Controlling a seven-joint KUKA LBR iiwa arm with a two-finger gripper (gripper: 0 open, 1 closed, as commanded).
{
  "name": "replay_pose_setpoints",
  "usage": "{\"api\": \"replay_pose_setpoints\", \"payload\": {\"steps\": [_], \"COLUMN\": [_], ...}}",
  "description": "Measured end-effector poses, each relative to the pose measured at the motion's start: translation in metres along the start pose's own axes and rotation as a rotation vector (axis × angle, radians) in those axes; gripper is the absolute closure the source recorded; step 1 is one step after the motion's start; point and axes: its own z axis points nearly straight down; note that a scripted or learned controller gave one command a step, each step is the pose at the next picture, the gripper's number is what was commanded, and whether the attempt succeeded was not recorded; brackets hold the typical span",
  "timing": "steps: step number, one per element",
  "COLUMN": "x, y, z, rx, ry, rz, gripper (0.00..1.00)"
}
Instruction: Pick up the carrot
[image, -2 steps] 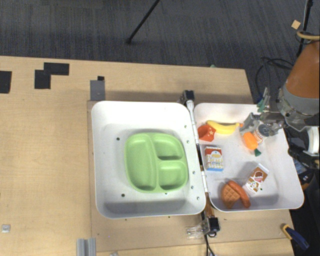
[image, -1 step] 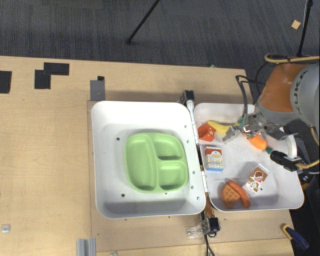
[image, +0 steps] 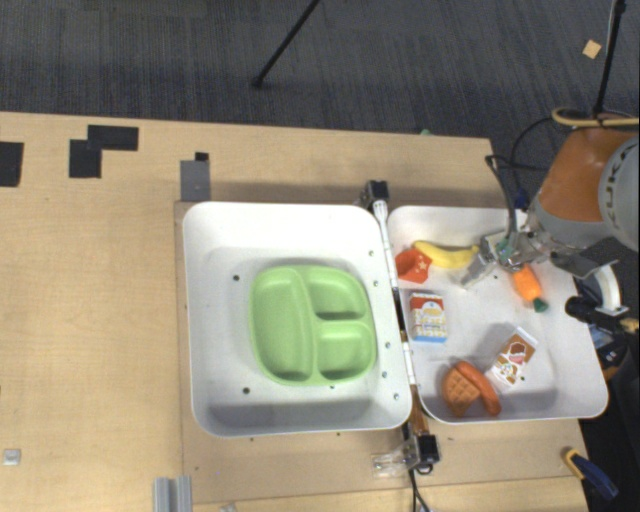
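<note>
At the near edge of the right bin (image: 590, 400), around 6 o'clock inside it, lies a waffle with a sausage (image: 470, 390), and just beside it at about 3 o'clock from it is a small white packet (image: 512, 360), tilted. Further in, near the divider between the bins, stands a small carton (image: 428, 318) with red and blue print. In the left bin (image: 210, 300) a green divided plate (image: 312, 322) rests in the middle, with three compartments.

Toward the far part of the right bin, a red piece (image: 412, 264) lies at 10 o'clock, touching the end of a yellow banana (image: 445, 254). The gripper (image: 497, 258) is low over the bin at about 12 o'clock, just beside the banana's right end. Whether it is clenched or released I cannot tell from this view. The carrot (image: 529, 287), orange with a green tip, lies on the bin floor at about 4 o'clock from the gripper, very near it; contact cannot be judged. The grey arm with its orange band (image: 578, 180) enters from 2 o'clock.
</note>
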Motion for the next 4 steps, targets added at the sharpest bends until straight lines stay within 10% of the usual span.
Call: {"api": "replay_pose_setpoints", "payload": {"steps": [1,2,3,4], "x": [-0.002,0.033,0.033,0.004], "y": [0.001,-0.043,-0.043,-0.014], "z": [-0.011,-0.052,-0.052,-0.011], "rx": [-0.004,0.003,0.003,-0.009], "ry": [-0.007,-0.006,-0.006,-0.006], "rz": [0.000,0.157,0.157,0.154], "gripper": [1.00,1.00,0.00,0.00]}}
